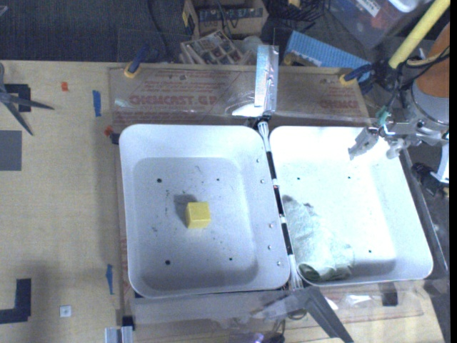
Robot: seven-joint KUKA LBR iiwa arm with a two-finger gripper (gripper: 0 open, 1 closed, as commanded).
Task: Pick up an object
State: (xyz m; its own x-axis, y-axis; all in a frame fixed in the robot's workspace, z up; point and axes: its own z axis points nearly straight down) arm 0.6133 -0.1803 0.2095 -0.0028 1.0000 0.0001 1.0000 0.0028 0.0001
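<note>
A small yellow block (198, 214) lies near the middle of the left bin (143, 156). A rolled whitish cloth (318, 243) rests along the left wall of the right bin (400, 220), down to its front corner. My gripper (375, 146) hovers over the right bin's far right corner, well away from both objects. It is open, its two fingers (358, 144) spread apart with nothing between them.
A metal divider strip (275, 199) runs between the two bins. Cardboard sheets (178, 91) and a shiny metal bracket (265, 81) lie behind the bins. Clutter and cables sit beyond the bench's far edge. Bare wooden benchtop (57, 191) extends to the left.
</note>
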